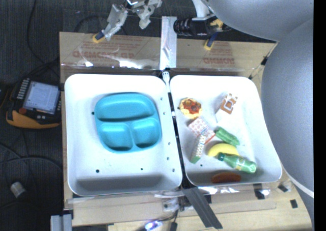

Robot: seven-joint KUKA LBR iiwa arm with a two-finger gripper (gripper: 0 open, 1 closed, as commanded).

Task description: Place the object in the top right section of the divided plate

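A blue divided plate (127, 121) lies in the left white bin (81, 169), with one long section at the back and two smaller ones in front. All three sections look bare. My gripper (130, 20) hangs high above the bench, beyond the back edge of the left bin, open with nothing between its fingers (116, 20). The toy foods lie in the right bin (260, 123): a small pizza (190, 106), an orange-and-white block (227, 104), a patterned packet (201, 130), a green vegetable (226, 136), a yellow banana (222, 149), a green bottle (239, 162) and a brown sausage (225, 177).
A clear plastic sheet (122, 52) covers the cardboard behind the bins, held by yellow clamps (209, 43). A handheld device (35, 103) with a screen lies on the floor at the left. The arm's big grey body (285, 31) fills the upper right.
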